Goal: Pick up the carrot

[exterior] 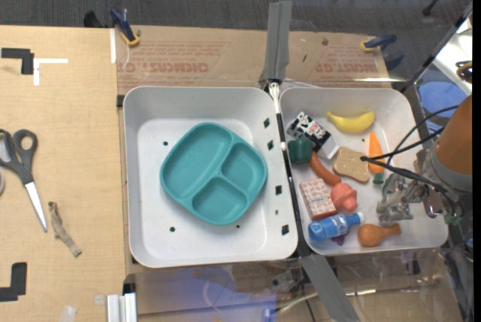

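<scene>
The carrot lies slantwise in the right bin, its green top toward the bin's left wall, with the toast just to its right and a pink piece touching its lower end. The end effector hangs over the same bin's lower right part, right of the toast and well apart from the carrot; whether it is clenched or released I cannot tell. Above the toast lies a banana; the left bin holds a teal plate.
</scene>
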Controlling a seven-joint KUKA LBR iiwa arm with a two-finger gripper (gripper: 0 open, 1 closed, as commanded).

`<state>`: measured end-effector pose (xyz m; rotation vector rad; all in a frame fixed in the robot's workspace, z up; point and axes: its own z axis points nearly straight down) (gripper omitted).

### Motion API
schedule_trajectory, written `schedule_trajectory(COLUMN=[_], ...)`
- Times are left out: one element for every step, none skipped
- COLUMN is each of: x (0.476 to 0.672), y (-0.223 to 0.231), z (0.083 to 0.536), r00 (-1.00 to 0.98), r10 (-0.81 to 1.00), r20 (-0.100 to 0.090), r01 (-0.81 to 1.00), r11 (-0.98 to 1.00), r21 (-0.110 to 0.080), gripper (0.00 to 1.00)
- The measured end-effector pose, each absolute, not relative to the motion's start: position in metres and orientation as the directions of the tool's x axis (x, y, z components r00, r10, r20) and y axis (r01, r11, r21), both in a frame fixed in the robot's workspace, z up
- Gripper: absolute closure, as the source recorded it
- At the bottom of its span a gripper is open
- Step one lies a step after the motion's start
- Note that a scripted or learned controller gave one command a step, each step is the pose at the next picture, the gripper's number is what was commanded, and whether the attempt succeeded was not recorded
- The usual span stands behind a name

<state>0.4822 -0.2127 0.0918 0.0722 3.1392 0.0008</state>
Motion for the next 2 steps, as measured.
schedule_trajectory(x=[0.487, 0.564], y=[-0.213, -0.221], z=[0.095, 0.093], r00=[-0.999, -0.945], r10=[0.045, 0.326], r20=[-0.016, -0.005], r01=[0.045, 0.326], r11=[0.999, 0.945], r21=[-0.003, 0.000], gripper=[0.00, 0.00])
